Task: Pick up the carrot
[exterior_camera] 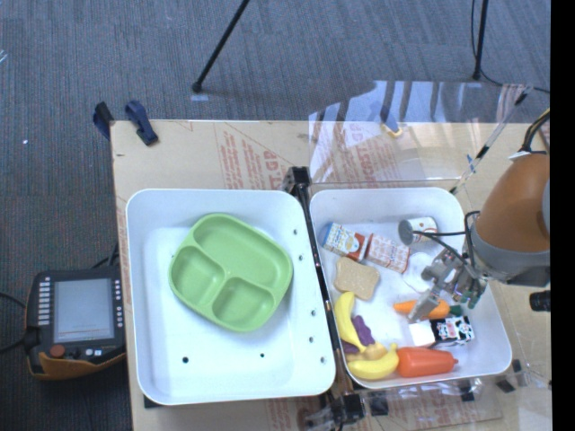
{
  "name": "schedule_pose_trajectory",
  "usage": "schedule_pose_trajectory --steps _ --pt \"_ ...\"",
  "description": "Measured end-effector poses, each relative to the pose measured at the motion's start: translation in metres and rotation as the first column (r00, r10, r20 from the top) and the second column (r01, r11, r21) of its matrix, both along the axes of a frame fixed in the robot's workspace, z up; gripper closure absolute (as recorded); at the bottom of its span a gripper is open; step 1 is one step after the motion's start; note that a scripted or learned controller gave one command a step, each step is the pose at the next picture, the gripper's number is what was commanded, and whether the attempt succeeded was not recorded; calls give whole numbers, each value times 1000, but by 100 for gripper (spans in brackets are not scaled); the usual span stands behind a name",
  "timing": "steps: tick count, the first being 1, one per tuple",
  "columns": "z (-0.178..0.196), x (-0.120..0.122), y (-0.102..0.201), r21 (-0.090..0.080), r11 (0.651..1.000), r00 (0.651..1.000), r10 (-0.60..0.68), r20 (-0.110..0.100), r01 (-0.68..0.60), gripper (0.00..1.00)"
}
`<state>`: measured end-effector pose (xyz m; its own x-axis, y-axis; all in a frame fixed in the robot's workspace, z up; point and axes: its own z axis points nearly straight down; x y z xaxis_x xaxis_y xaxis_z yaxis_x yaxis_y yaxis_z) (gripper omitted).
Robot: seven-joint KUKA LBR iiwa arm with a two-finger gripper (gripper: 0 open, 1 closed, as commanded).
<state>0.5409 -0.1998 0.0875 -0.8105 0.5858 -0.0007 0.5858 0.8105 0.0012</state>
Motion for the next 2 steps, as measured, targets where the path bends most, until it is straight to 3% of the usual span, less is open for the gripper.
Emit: schedule_pose_trajectory --steps 1,2 --pt "-1 -39 15 0 945 945 -328 -3 328 0" --pt "9 -38 16 0 947 947 -321 -3 321 100"
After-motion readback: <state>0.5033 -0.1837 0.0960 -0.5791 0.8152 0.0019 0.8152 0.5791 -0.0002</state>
